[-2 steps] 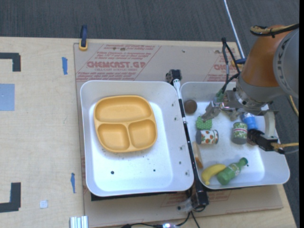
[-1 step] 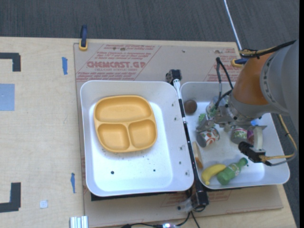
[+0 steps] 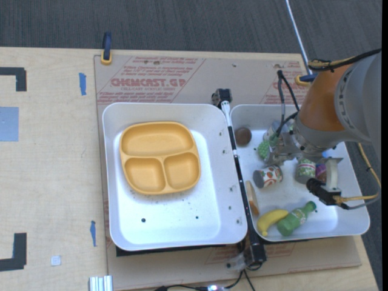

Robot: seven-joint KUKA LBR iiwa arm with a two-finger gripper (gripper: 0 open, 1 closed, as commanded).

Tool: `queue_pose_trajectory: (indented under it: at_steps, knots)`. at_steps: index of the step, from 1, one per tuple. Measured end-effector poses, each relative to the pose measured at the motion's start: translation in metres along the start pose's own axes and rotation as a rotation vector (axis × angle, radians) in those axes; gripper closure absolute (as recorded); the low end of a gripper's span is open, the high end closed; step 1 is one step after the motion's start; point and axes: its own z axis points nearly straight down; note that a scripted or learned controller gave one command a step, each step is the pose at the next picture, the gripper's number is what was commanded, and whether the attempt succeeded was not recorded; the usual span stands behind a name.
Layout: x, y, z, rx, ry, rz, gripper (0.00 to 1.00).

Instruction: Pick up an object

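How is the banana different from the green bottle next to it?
The banana is yellow and curved; the green bottle is green and straight. The banana looks plain all over, while the green bottle narrows to a neck at one end. Both lie on their sides, close together, at the near edge of the right bin.

Left bin (image 3: 115, 162) holds a yellow divided plate (image 3: 160, 156). End effector (image 3: 280, 152) is low in right bin (image 3: 351, 223); banana (image 3: 271, 219) and green bottle (image 3: 296, 218) at 6 o'clock.
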Motion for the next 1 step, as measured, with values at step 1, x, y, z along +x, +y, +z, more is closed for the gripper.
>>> queue_pose_trajectory:
  at_steps: [1]
  knots:
    - [0.0960,-0.0142,-0.0889,0.004,0.002,0.000,1.00]
